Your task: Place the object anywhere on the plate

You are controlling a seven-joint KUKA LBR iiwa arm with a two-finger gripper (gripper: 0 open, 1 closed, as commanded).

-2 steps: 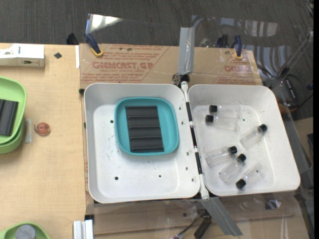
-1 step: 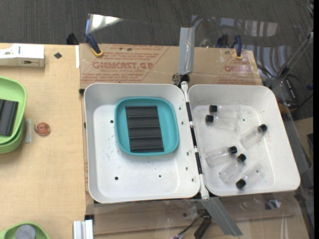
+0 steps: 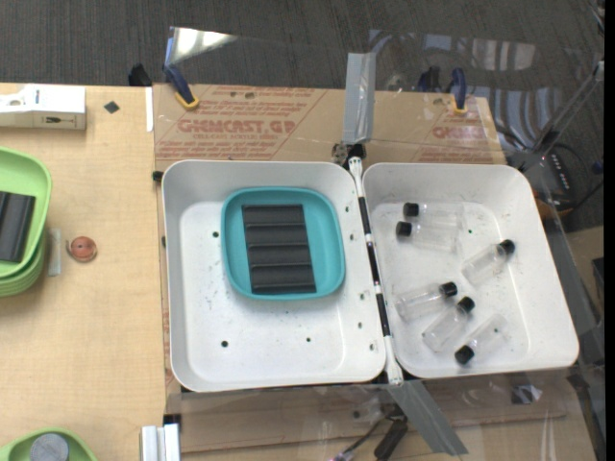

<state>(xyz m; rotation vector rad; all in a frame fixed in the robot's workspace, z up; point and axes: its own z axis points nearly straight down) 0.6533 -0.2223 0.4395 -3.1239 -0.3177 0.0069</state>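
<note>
A: Status on the bins?

B: Left bin (image 3: 192, 334) has the teal plate (image 3: 332, 248) sitting in its upper middle. Plate has a dark ribbed insert (image 3: 279, 248) in the centre. Nothing else lying on the plate.

A: And the objects?

B: All in the right bin (image 3: 538, 344). Clear vials with black caps, six caps that I count. Two near the top left: one vial (image 3: 434, 214) just above another (image 3: 430, 233), close together. One vial (image 3: 487, 259) tilted toward the right wall. One vial (image 3: 425, 299) lying mid-bin, one more (image 3: 448, 323) just below it, and the last vial (image 3: 480, 341) near the front edge. The clear bodies are hard to trace against the white, so I can't tell if the lower three touch.

A: Tool state?

B: Cannot tell. None of the vials is lifted; each rests on the bin floor.

A: Anything else on the surface (image 3: 96, 353)?

B: Green tray stack (image 3: 24, 224) at the left edge, a small round reddish piece (image 3: 83, 249) beside it, and a white box (image 3: 43, 109) top left. Cardboard sheet (image 3: 250, 123) behind the bins, held by clamps.
</note>
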